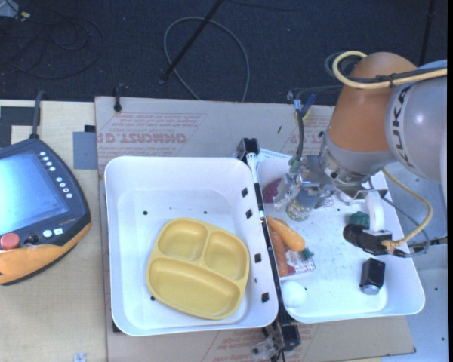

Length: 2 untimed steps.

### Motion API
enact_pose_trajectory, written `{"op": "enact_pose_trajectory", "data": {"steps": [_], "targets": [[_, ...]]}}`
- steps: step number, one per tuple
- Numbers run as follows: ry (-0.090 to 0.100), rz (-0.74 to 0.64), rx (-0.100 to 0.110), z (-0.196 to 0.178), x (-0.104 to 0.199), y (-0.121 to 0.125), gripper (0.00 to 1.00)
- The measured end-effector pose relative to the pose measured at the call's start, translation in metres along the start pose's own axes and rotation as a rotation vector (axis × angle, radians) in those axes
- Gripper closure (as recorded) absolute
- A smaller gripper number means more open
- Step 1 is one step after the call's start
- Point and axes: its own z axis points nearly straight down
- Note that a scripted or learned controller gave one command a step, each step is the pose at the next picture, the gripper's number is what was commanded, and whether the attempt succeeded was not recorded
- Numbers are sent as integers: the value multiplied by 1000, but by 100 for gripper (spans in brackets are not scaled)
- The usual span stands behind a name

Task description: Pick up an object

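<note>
- A white ball (294,293) is lying at the right bin's (408,302) near left corner; a black box (372,275) is sitting to its right.
- A yellow divided plate (198,267) is resting in the left bin (128,202).
- An orange carrot (286,234) is lying beside the divider.
- Farther back, the gripper (302,194) is hanging over the right bin's far left; whether its fingers are apart cannot be told.

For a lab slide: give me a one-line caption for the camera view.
KUKA arm's gripper lowered into the right bin near an orange carrot; yellow divided tray in the left bin.
</note>
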Motion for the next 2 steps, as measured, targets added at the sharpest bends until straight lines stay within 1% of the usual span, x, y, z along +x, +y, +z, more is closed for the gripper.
{"op": "enact_pose_trajectory", "data": {"steps": [1,2], "targets": [[-1,1,4,27,15,9,100],[0,-2,-3,-11,59,3,100]]}}
